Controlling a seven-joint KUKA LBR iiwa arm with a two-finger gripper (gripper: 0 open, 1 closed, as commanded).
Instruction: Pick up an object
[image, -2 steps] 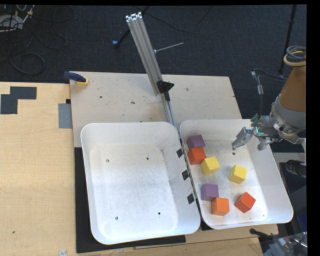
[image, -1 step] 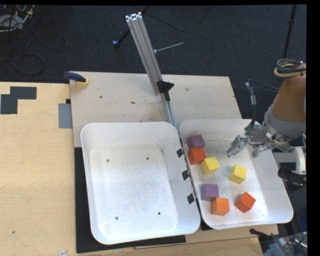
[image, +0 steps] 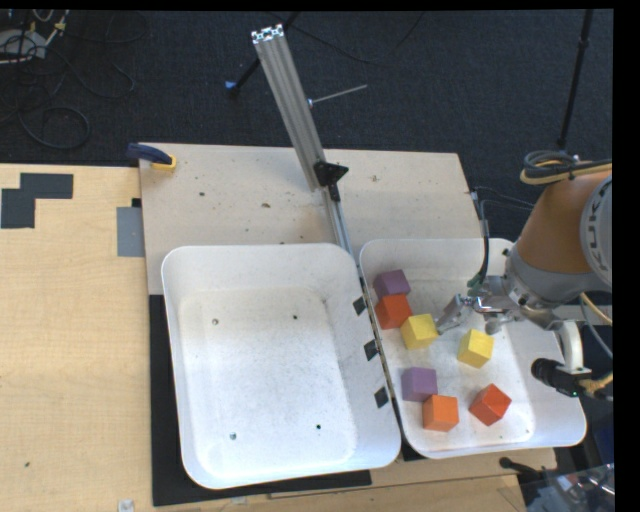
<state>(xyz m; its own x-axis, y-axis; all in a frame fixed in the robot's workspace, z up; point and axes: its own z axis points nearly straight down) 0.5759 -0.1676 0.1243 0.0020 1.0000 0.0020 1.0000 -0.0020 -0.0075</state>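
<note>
The claw (image: 470, 310), grip unclear, hovers right of centre between two yellow blocks (image: 419, 330); descending, it could knock them away.

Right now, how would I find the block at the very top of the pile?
Look in the right bin, the one holding the blocks. At its upper left sits a purple block, touching an orange block just below. The other purple block lies much lower.
</note>
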